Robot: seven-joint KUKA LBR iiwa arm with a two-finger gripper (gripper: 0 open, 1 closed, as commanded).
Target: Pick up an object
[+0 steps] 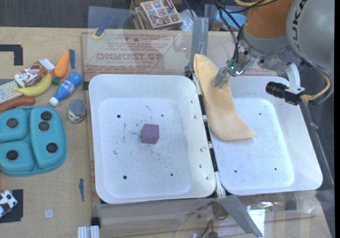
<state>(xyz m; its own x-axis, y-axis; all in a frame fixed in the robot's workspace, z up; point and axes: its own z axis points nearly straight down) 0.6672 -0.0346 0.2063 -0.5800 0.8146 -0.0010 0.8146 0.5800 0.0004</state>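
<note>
Nearest to the camera, the front parts of the two white bins carry nothing but small dark marks. In the middle of the left bin (106,178) sits a small purple cube (150,134), alone and well apart from the arm.

A little further back, a yellow cloth (226,112) lies along the left wall of the right bin (297,173). Its lower end spreads flat on the bin floor, and its upper end rises toward the far left corner of that bin, close to the divide between the bins.

The end effector (221,78) is on the upper part of this cloth and seems to touch it. If it is clenched on the fabric or released, I cannot tell, because the tip is too small and blurred.

At the far side, the left edge of the bench holds toys and a blue tray (29,138).

I judge the step in hand is the grasp on the cloth. The next move calls for a firm pinch, then a straight lift, high enough that the long hanging end clears the bin wall.
</note>
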